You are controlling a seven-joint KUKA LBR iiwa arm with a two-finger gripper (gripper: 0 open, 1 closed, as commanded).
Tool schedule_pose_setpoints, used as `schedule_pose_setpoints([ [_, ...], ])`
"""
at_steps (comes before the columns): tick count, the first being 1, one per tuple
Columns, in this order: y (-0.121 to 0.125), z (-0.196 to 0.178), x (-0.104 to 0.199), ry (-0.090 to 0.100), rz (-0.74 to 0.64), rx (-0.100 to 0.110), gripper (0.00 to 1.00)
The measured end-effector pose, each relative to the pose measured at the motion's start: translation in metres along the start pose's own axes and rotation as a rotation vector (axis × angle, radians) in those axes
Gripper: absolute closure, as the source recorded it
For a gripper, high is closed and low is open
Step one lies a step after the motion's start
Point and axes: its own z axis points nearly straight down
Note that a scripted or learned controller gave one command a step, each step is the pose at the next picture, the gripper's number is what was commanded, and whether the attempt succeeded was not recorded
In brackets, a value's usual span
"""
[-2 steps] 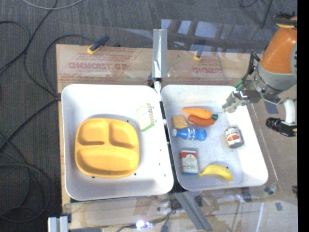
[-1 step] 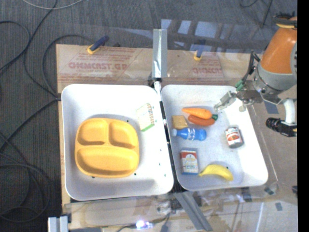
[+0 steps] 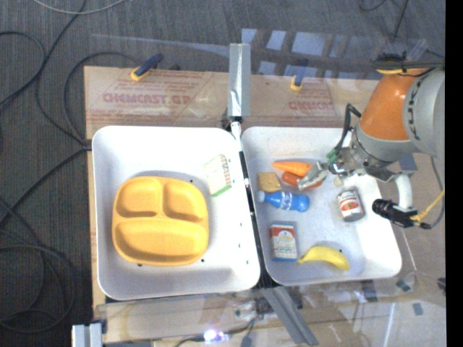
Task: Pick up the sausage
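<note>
The sausage [image 3: 298, 181], a short reddish-brown piece, lies in the right bin [image 3: 376, 266], just below an orange carrot [image 3: 292, 168]. My gripper [image 3: 317, 173] reaches in from the right and is low over the sausage's right end, touching or nearly touching it. The gripper's own body hides that end. The sausage seems to rest on the bin floor.
The right bin also holds a tan cracker [image 3: 269, 182], a blue bottle [image 3: 287, 201], a red can [image 3: 350, 204], a red box [image 3: 283, 241] and a banana [image 3: 325, 257]. The left bin [image 3: 108, 266] holds a yellow divided tray [image 3: 162, 219] and a white-green packet [image 3: 219, 174].
</note>
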Motion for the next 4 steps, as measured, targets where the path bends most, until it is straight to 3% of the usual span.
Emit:
schedule_pose_setpoints([
  [1,-0.032,-0.053,0.001,-0.001,-0.114,-0.001,0.00],
  [2,-0.004,0.034,-0.013,-0.006,-0.089,-0.010,0.00],
  [3,0.044,0.036,-0.032,0.018,0.022,-0.006,0.00],
  [4,-0.018,-0.018,-0.009,0.002,0.268,0.000,0.00],
])
